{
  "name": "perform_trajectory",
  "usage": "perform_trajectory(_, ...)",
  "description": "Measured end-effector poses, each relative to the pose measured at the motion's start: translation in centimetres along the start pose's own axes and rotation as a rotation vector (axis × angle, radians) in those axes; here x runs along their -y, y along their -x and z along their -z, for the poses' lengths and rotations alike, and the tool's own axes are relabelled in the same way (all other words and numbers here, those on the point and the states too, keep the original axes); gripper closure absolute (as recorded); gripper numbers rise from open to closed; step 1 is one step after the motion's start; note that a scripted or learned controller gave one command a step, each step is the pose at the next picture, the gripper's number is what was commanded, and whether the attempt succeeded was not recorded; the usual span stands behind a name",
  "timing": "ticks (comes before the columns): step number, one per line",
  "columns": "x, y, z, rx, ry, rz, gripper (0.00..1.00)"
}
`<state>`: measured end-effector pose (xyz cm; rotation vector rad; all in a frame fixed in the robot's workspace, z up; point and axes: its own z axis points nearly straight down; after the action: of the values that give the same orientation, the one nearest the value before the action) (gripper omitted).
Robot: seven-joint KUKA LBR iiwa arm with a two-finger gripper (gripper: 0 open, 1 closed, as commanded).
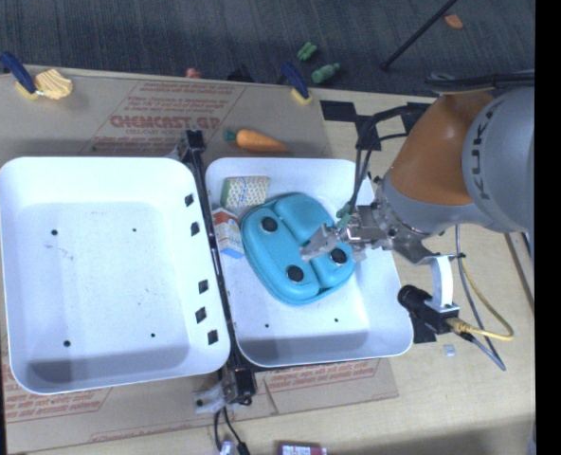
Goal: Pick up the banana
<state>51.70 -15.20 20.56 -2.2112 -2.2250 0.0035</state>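
Note:
My gripper (326, 245) hangs low in the right bin (304, 351), over the right part of a large blue plastic shell (282, 243) with dark round holes. It seems to touch or nearly touch the shell's top. The grey arm with its orange band (442, 164) comes in from the right, over the bin's right rim. Nothing yellow and banana-shaped can be made out in the bin; the shell covers much of its floor.
A small printed box (245, 191) and a red-white packet (227, 235) lie left of the shell by the divider. The left bin (91, 254) sits alongside. An orange carrot (259, 141) lies on the cardboard behind the bins. A yellow lump (55, 85) sits at the far left corner.

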Motion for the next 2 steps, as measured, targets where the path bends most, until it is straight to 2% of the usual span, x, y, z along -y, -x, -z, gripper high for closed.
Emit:
perform_trajectory(1,-5.2,-5.5,-10.2,0.004,0.004,0.052,0.0)
perform_trajectory(2,-8.4,-5.2,-11.2,0.0,-0.008,0.358,0.0)
